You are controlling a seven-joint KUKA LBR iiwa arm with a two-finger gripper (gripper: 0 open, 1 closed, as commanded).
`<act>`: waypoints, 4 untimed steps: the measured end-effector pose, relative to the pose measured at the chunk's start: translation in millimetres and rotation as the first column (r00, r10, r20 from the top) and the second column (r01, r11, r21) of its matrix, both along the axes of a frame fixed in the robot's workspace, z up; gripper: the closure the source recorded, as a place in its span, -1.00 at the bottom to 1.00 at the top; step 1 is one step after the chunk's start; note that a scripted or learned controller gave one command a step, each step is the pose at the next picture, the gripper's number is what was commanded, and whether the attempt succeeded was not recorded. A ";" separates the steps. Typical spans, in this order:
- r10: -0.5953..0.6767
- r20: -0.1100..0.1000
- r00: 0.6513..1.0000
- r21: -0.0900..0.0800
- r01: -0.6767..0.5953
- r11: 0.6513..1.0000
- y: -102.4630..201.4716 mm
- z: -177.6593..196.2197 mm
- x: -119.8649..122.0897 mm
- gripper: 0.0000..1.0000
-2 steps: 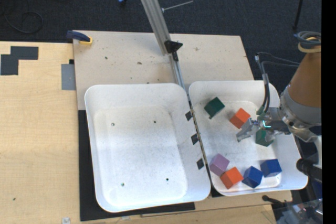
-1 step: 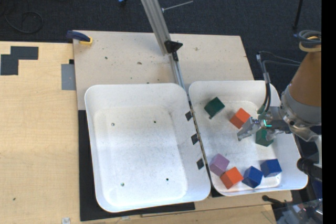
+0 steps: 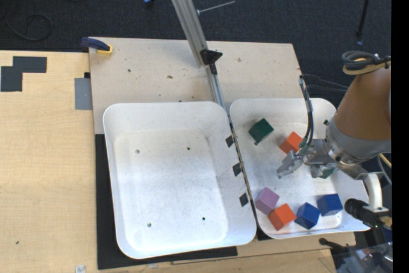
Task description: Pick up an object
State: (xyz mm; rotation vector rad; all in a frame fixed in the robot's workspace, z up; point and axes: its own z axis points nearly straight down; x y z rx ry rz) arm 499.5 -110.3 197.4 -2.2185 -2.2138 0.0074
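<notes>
Several small blocks lie in the right bin (image 3: 281,109). A dark green block (image 3: 261,130) sits near its middle back, and an orange block (image 3: 292,142) lies just right of it. Along the front are a purple block (image 3: 266,199), an orange-red block (image 3: 281,216) and two blue blocks (image 3: 307,215) (image 3: 330,204). My gripper (image 3: 295,162) hangs low over the right bin, just in front of the orange block, its grey fingers pointing left. I see nothing held between them.
The left bin (image 3: 167,179) lies beside the right one, split from it by a rim with black clips (image 3: 236,168). A slanted aluminium bar (image 3: 188,16) rises behind the bins. The arm's orange band (image 3: 364,109) covers the right bin's right side.
</notes>
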 end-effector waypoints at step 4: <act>0.003 0.010 1.000 -0.002 -0.003 1.000 -6.2 -50.7 2.8 1.00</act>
